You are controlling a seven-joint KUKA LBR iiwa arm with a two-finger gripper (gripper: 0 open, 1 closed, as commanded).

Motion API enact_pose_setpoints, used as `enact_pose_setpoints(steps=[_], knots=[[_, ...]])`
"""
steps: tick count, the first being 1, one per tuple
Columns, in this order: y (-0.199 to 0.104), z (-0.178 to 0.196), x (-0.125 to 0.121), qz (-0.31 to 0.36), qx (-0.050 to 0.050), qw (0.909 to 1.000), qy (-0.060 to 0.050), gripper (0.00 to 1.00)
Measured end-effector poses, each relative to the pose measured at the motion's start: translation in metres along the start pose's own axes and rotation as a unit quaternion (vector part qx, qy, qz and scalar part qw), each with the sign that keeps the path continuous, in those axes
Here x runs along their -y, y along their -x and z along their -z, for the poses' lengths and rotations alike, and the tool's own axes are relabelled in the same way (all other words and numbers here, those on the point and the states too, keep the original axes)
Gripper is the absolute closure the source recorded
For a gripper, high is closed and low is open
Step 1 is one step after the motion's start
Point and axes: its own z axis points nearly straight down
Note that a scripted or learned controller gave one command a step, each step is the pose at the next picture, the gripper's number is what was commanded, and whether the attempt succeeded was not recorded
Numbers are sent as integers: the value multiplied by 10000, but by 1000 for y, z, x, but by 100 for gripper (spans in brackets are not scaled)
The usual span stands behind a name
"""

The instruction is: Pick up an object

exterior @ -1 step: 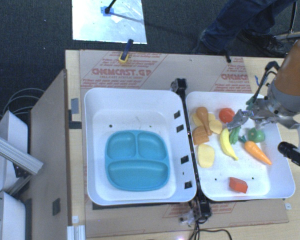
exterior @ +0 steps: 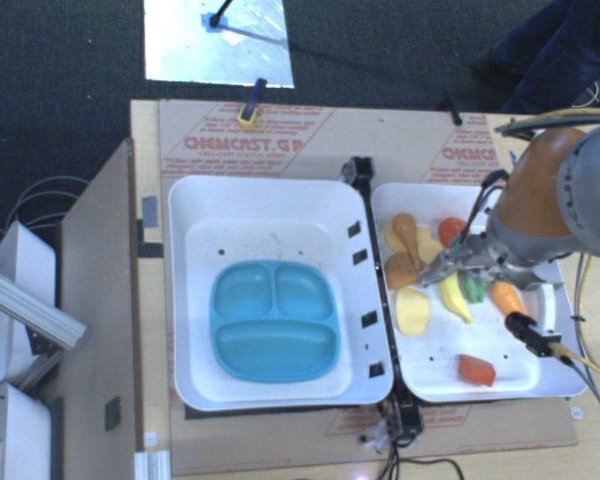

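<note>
Near edge of right bin (exterior: pixel 432 353): red block (exterior: pixel 476 370) lies alone, well apart from the heap.
Left bin (exterior: pixel 280 218): blue plate (exterior: pixel 275 320), far from the arm's reach just now.
Mid bin, near side: pale yellow piece (exterior: pixel 412 313) just beside the banana (exterior: pixel 458 300); the carrot (exterior: pixel 505 296) is on the banana's other side.
Likely target: the banana, judged from where the gripper hangs. It sits mid right bin with a green piece (exterior: pixel 472 288) touching its flank.
Banana axis: diagonal. Its far end points up-left under the gripper and its near end points toward the bin's near right corner, with a slight curve.
Gripper (exterior: pixel 445 266): low over the heap, above the banana's far end and close to a brown piece (exterior: pixel 400 268). I cannot tell whether it is wide or narrow, or whether it holds anything.
Far side: drumstick (exterior: pixel 405 230) and tomato (exterior: pixel 450 230), just behind the gripper.
Risk, crowding: the pieces lie packed, so a closing grip may catch the green piece or brown piece along with the banana, or shove them aside.
Risk, end grip: taking the banana at its tip, off its middle, may let it swing or slip out on the lift.
Risk, angle: closing along the long axis instead of across it would probably squeeze the banana out sideways.
</note>
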Motion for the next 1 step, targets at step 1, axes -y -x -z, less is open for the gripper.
enact_pose_setpoints(steps=[1], knots=[[2, 21, -3, -8, 7, 10000, 39, 100]])
